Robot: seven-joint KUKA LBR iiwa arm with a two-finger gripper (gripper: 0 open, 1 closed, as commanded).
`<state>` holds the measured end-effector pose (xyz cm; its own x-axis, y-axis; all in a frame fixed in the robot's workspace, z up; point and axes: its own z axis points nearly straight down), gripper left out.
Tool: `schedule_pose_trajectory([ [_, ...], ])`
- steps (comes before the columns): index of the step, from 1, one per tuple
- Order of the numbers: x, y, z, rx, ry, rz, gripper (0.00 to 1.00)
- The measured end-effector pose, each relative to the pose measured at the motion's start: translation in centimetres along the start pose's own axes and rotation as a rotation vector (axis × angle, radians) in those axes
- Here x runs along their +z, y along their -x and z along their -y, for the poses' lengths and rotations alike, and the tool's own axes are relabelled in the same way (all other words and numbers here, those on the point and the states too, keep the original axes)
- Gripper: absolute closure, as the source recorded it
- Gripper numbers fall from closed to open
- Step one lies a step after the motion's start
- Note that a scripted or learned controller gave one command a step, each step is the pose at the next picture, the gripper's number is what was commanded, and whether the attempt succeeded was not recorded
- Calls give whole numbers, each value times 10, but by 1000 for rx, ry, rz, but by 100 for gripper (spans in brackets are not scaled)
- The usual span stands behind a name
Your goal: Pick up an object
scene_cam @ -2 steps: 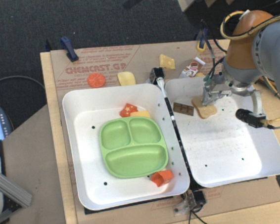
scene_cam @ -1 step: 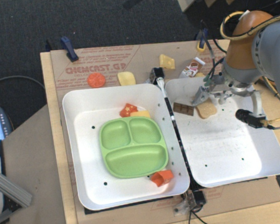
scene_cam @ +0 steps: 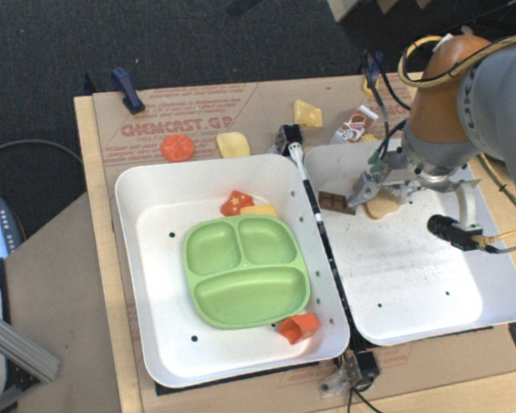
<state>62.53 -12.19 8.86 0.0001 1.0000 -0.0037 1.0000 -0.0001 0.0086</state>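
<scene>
The arm (scene_cam: 465, 87) came in from 3 o'clock and hung over the right bin (scene_cam: 432, 293), at that bin's 12 o'clock end. The hand (scene_cam: 386, 187) sat low there, right above a tan piece (scene_cam: 382, 207); could not tell whether the hand was spread or pressed together, nor whether it touched the piece. A brown block (scene_cam: 334, 203) lay just beside the hand at its 9 o'clock, inside the right bin by the divider.

Left bin (scene_cam: 147, 286) held a green divided plate (scene_cam: 245, 271) in the middle. A red piece (scene_cam: 236, 202) and a yellow piece (scene_cam: 259, 212) lay at the plate's 12 o'clock, touching each other. An orange-red block (scene_cam: 298, 327) lay at the plate's 5 o'clock, against its rim.

On the surface (scene_cam: 107, 162) beyond the bins, at 12 o'clock: an orange disc (scene_cam: 178, 147), a pale yellow piece (scene_cam: 232, 144), a yellow wedge (scene_cam: 307, 113), a small red-and-white packet (scene_cam: 353, 128). A blue clamp (scene_cam: 127, 89) sat on the surface's far edge at 11 o'clock.
</scene>
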Motion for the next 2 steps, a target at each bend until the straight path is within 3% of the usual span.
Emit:
schedule_pose_trajectory([
  [1, -12, 0, -2, -1, 4, 1, 100],
  [2, -11, 0, -1, -1, 2, 1, 0],
])
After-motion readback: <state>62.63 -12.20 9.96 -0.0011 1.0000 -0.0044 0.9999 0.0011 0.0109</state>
